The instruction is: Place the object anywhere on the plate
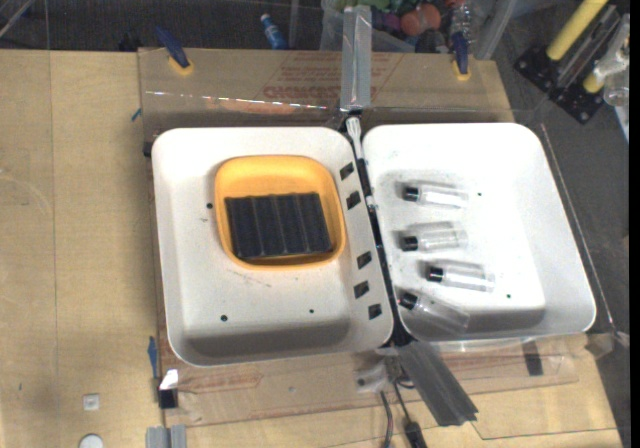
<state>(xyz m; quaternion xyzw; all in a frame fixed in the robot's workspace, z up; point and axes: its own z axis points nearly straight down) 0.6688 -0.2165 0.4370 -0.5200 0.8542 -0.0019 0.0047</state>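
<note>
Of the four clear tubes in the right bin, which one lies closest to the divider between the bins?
The bottom tube, in the bin's front left corner. Its black cap almost touches the divider; the other three tubes lie farther right.

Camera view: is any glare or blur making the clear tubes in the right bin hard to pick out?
In the camera view the light is even and soft. The four clear tubes nearly blend into the white right bin; their black caps stand out. The lowest tube is the faintest. The image is slightly soft overall. The orange plate with its dark insert reads sharply.
</note>
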